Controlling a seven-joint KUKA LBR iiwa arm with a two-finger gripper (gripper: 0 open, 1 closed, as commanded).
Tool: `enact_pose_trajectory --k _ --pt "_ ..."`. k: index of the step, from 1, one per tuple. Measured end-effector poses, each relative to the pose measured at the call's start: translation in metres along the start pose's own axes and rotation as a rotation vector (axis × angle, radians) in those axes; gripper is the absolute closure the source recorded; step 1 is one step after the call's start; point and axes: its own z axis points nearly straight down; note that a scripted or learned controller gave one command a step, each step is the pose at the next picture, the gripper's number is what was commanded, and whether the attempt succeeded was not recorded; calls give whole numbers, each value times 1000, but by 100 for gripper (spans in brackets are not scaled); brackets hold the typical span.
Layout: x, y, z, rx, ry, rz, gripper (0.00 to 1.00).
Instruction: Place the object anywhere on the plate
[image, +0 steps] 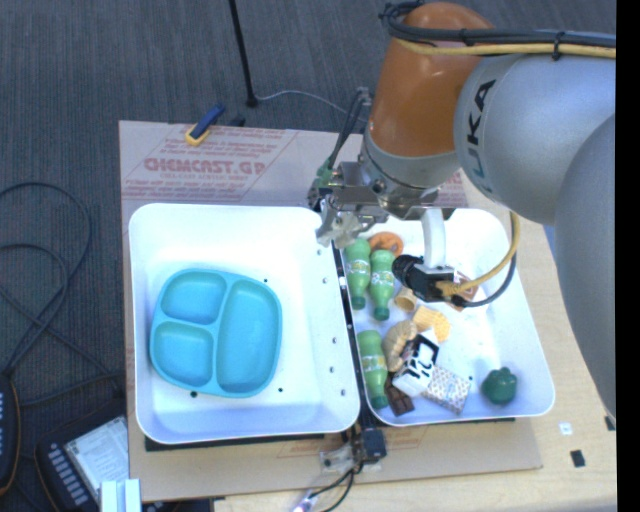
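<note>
Above the right bin's near-left corner, close to the wall it shares with the left bin, hangs the hand; whether it is released or clenched I cannot tell. Just below the hand two green bottles stand side by side, with an orange piece touching their tops. Further down that bin lie a third green bottle, a tan pastry-like piece, a silver-wrapped block and a green pepper in the far corner. Well apart from the hand, the blue three-compartment plate sits in the left bin. Both bins rest on a cardboard sheet on the bench.
</note>
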Motion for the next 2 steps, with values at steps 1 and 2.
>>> enact_pose_trajectory --k 1,2 --pt "66 -58 23 3 -1 0 100" --pt "-48 -82 -24 0 -3 4 100"
